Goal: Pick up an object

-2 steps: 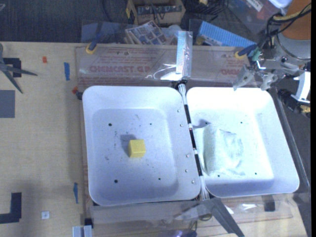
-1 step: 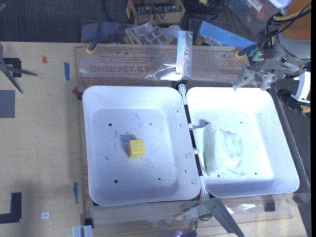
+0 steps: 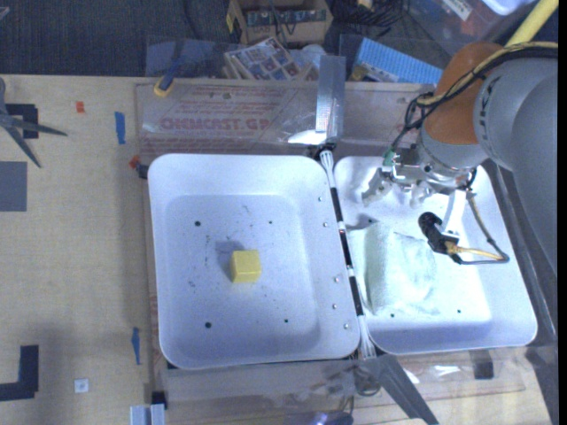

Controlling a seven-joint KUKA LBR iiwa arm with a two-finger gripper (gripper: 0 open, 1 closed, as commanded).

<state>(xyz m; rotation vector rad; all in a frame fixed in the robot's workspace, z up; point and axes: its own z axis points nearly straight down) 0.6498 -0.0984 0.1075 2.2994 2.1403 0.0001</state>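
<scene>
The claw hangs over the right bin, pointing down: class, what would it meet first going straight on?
Probably the right bin's white floor, near its far end. The claw has nothing visible under it, though depth is unclear.

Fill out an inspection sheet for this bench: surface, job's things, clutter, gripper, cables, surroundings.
Surface: wooden bench bearing left bin and right bin.
Job's things: yellow block in left bin; pale cloth in right bin.
Clutter: nothing seen in the bins besides these.
Gripper: gripper over right bin's far end, above the cloth; holds nothing visible.
Cables: yellow-tipped cable hangs from the wrist over right bin.
Surroundings: boxes and papers behind bench.
</scene>
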